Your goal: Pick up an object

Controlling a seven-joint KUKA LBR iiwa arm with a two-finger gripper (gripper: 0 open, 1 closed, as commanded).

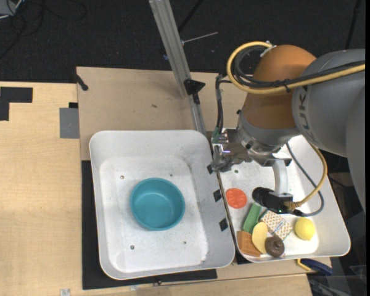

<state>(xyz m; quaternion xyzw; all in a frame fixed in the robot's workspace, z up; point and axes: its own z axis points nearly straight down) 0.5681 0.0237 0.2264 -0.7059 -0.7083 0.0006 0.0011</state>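
Orange-banded arm [277,85] hovers above the right bin [328,224]; whether its jaws are clenched, I cannot tell.

Surface [31,165]: pale wood-grain board, matt.
Left bin [105,147] and right bin [308,165]: white plastic, matt; the left one looks faintly speckled and scuffed.
Teal bowl [157,203]: smooth plastic, soft sheen on the inner wall.
Slanted rail [171,36]: bare ribbed metal, dull silver.
Arm [333,103]: smooth grey shell, satin finish. Orange band [283,66]: glossy.
Yellow lemon [304,229] and orange disc [236,198]: smooth, plastic-looking, slight shine.
Brown doughnut [274,246]: matt; material cannot be told.
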